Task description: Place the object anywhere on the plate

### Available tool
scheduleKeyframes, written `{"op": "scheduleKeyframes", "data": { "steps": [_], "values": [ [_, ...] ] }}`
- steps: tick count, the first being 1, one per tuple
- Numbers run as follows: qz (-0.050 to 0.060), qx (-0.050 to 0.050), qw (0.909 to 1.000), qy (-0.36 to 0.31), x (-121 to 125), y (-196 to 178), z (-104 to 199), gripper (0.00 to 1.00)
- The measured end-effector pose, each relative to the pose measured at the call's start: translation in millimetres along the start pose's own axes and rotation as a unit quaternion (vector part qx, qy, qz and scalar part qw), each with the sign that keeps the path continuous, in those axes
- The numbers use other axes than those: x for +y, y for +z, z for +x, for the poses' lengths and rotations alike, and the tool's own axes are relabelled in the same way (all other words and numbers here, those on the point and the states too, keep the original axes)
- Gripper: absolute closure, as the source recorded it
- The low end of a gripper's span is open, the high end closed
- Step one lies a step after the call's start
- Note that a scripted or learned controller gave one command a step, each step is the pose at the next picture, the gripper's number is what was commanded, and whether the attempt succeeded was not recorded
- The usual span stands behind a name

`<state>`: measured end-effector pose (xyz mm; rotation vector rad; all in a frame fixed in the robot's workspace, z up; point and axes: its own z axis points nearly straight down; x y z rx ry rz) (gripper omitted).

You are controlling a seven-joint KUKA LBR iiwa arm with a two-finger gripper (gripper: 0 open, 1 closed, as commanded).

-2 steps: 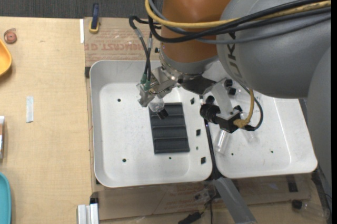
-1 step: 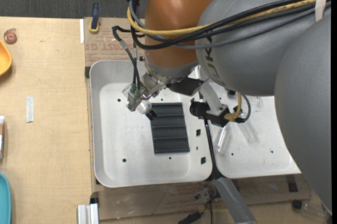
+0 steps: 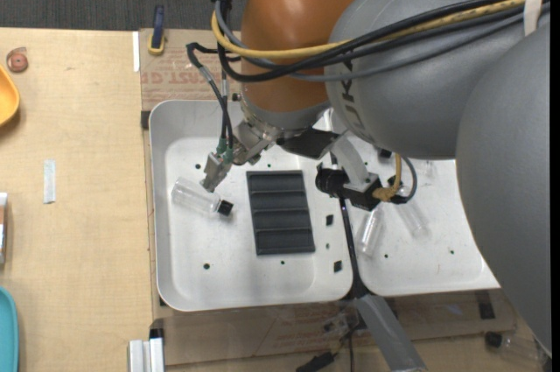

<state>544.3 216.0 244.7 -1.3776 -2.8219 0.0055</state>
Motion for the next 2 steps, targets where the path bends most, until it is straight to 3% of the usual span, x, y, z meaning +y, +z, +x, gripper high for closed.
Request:
{"op": "scheduleKeyframes", "data": {
  "steps": [1,2],
  "values": [
    [0.001,0.000,1.0000,0.002,0,-8,-2,1.00],
    [-0.001,-0.001,0.9998,-0.020,21,-51,-9,1.00]
  ]
}}
